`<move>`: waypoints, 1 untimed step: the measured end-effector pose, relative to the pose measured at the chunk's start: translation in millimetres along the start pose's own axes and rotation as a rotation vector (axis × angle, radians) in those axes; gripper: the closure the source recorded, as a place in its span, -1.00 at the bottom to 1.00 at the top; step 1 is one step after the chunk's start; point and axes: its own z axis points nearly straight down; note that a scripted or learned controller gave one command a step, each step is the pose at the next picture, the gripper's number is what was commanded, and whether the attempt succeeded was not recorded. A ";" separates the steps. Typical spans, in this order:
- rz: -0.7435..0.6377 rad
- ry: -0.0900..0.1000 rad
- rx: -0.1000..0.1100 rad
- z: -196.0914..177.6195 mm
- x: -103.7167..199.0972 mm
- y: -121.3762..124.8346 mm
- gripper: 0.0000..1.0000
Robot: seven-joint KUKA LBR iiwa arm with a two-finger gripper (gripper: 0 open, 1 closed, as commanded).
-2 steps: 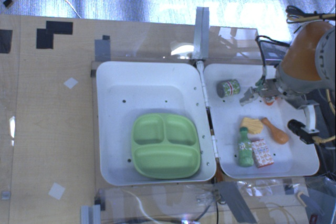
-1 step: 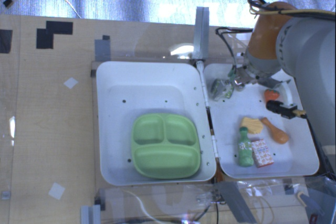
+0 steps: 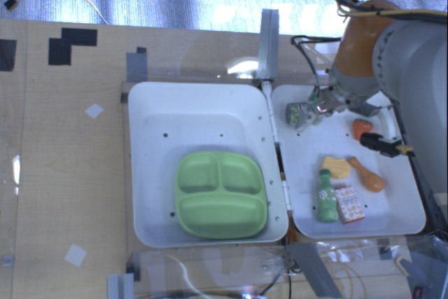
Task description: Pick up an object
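My gripper hangs over the far left corner of the right bin, under the grey arm with its orange band. A small grey-green can lies right against the gripper's left side; whether it sits between the jaws is unclear. Nearer the front of that bin are a green bottle, a yellow wedge, a red and white carton and an orange-brown drumstick-shaped piece. A small red-orange thing lies just right of the gripper.
The left bin holds a green divided plate in its near half. A grey post stands behind the wall between the two bins. The arm's bulk covers the right bin's far right corner.
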 end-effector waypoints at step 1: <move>-0.002 -0.002 -0.008 -1.6 0.6 2.3 -1.00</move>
